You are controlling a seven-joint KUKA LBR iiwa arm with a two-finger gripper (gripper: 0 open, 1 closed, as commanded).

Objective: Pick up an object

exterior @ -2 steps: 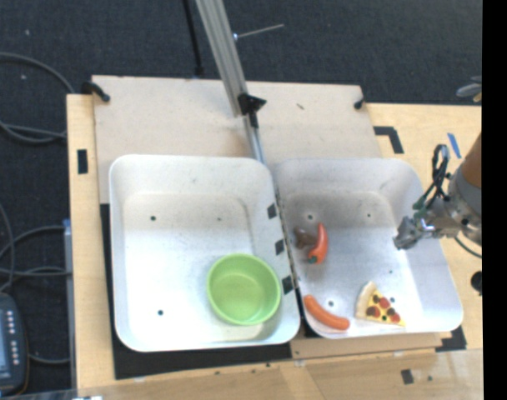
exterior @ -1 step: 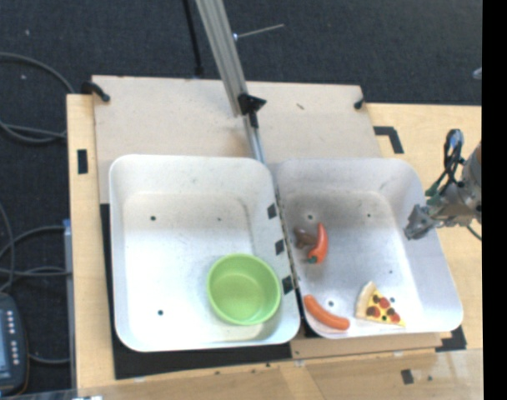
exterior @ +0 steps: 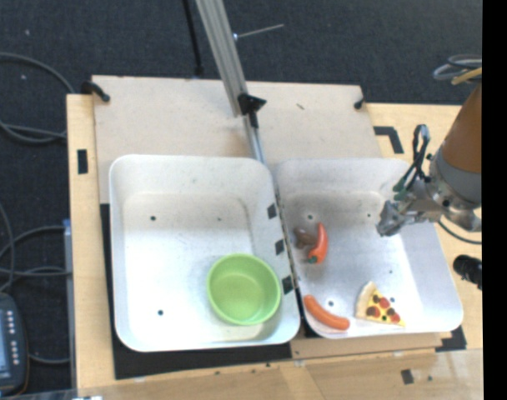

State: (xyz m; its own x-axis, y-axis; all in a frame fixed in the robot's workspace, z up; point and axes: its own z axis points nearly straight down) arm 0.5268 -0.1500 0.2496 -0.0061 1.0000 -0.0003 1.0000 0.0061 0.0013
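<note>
Over the right bin's [exterior: 420, 252] far right side, the claw [exterior: 390, 221] hangs tilted leftward; its opening, seemingly, cannot be told.

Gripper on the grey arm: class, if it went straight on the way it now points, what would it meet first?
The two-finger gripper points down and left over the right white bin, so probably that bin's bare floor. The orange carrot-shaped toy lies further left; depth is unclear.

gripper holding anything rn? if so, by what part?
Nothing visibly held. The gripper sits above the right bin, apart from the carrot, sausage and pizza slice.
</note>
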